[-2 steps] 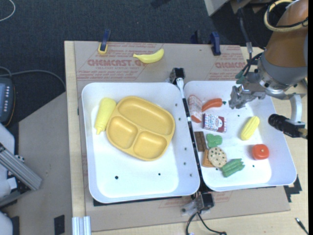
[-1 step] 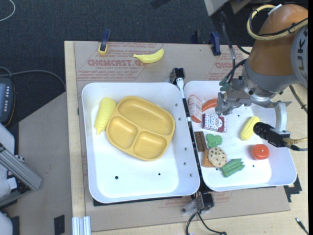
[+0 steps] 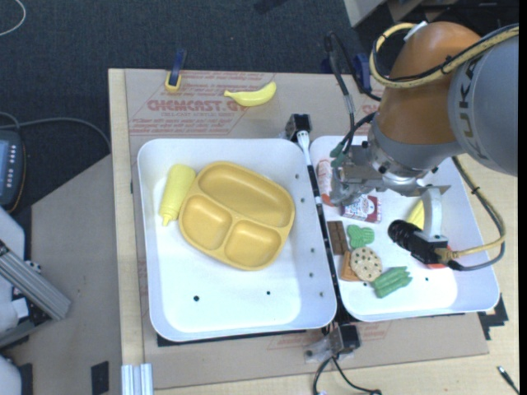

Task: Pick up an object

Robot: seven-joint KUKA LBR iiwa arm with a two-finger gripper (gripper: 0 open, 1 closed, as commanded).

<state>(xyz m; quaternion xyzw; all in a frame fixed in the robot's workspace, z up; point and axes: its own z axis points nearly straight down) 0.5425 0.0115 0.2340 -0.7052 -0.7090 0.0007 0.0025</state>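
Presently gripper [image 3: 352,189] sits low in right bin [image 3: 473,290], crowding its left wall above red-white packet [image 3: 362,210]; finger opening cannot be judged. Cookie [image 3: 364,262], green pieces [image 3: 390,281] lie nearby; left bin [image 3: 156,220] roomier.

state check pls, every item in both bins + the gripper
yellow divided plate: upright, nothing in its compartments
yellow bottle: lying beside the plate
cookie: flat
green pea pod: lying flat
red-and-white packet: flat, under the gripper
gripper: low over the right bin

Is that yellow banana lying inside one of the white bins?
No, the banana lies on the cardboard behind the left bin, outside both bins.
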